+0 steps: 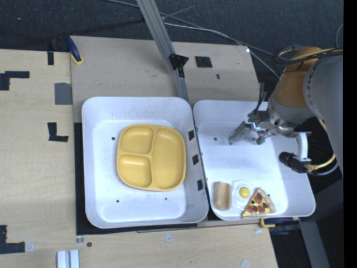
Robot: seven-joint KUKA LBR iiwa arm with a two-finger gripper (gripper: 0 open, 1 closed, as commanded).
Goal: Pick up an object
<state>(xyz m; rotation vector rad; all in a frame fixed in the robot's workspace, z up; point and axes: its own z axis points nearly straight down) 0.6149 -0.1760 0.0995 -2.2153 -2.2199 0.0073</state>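
My end effector (245, 135) hangs over the right bin (223, 113), fingers spread wide, holding nothing; pizza slice (259, 203) lies near the front corner.

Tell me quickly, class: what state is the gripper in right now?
Gripper: fingers spread open over the right bin, holding nothing.

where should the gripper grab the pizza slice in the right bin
Take the pizza slice across its two long sides, coming straight down. It lies flat in the right bin near corner, tip pointing away. The fried egg sits close on one side and the bin wall on the other, so finger room looks tight.
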